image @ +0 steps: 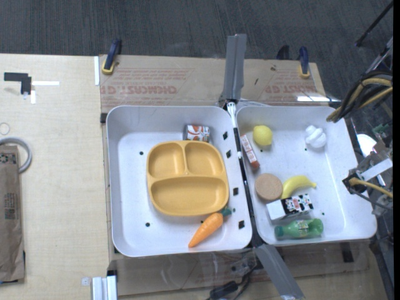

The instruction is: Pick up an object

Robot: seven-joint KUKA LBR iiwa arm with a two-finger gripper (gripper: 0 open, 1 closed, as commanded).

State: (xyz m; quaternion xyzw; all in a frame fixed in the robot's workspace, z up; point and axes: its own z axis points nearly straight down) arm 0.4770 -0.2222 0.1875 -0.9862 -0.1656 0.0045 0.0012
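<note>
Your candidates sit mostly in the right bin (350,230): a lemon (262,135) at 12 o'clock, a banana (297,184) at centre, a green bottle (300,229) at 6 o'clock, a cork disc (269,187) just left of the banana. The left bin (115,186) holds a yellow divided plate (186,179) with a carrot (207,229) at its 5 o'clock. Nothing looks lifted yet; you are at the approach step. Whether the hand is wide or narrow, I cannot tell. Next, choose one free-standing piece, likely the lemon, and descend over it.

Bright, even overhead light, soft shadows, slightly soft focus, mild glare.
</note>
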